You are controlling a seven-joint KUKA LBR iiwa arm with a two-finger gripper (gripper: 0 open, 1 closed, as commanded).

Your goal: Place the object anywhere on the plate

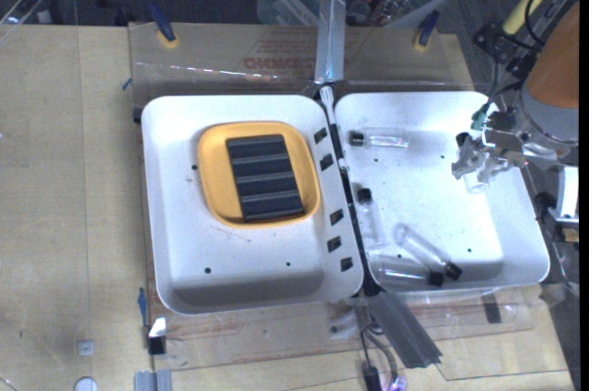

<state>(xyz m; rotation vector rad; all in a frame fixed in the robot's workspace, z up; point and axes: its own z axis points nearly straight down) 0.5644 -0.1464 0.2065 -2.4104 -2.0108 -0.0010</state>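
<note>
clear tube (426, 252), black cap, lying in right bin (515, 265)

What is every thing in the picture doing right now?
Yellow plate: lying flat in the left bin, with a dark ridged block on it.
Clear tubes: lying on their sides in the right bin.
Gripper: over the right bin's far right side.

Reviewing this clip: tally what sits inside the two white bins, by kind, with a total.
Yellow plate: 1, in the left bin
Dark ridged block: 1, lying on the plate
Clear tubes with dark caps: 4, in the right bin, at
Total: 6
The tool is above the right bin's far right side.
</note>
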